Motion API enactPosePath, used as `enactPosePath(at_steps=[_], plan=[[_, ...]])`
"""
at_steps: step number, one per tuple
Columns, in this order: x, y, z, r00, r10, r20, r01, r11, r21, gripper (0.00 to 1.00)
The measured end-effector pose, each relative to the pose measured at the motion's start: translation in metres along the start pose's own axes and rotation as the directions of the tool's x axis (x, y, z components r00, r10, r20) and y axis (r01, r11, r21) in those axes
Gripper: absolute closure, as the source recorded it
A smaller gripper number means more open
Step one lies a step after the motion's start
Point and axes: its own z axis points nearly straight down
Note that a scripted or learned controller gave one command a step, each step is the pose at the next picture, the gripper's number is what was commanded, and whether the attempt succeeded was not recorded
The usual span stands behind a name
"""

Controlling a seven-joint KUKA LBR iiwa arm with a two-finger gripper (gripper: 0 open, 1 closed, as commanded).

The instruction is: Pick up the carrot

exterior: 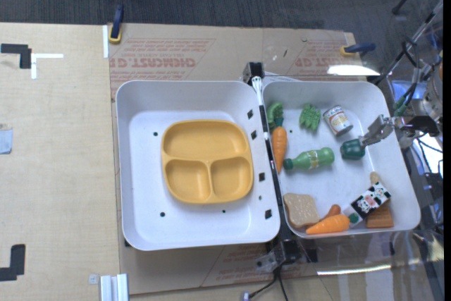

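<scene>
Because two carrot-shaped toys lie in the right bin [394, 151], the first risk is plain confusion over which one to take. Nearest the camera, the front carrot [328, 224] lies on its side against the bin's near wall, touching the bread slice [300, 209] on its left and sitting just beside the cow-print carton [371, 201] and an orange block [381, 219]. A descent there would likely strike the wall or nudge the neighbours, and might catch the bread or carton instead. Further back, the green bottle [311, 160] lies across the middle, its cap end close to the second carrot [280, 145], which lies lengthwise hard against the bin's left wall. So close to the wall, it probably leaves little room on that side, and a grasp could slip off its tapered body or drag the bottle along. Beyond that, the end effector [375, 130] hangs near the right wall, just beside a dark green vegetable [352, 149] and well apart from both carrots; whether it is spread or pressed together I cannot tell, and nothing shows in its grip. A low sweep across could bump that vegetable. Farthest back, the can [338, 120] and leafy greens [309, 116] seem clear of trouble.
</scene>
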Motion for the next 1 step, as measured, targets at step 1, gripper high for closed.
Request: enactPosePath(at_steps=[1], plan=[[0.0208, -0.0065, -0.1573, 0.991, -0.132, 0.005, 0.132, 0.991, -0.005, 0.0]])
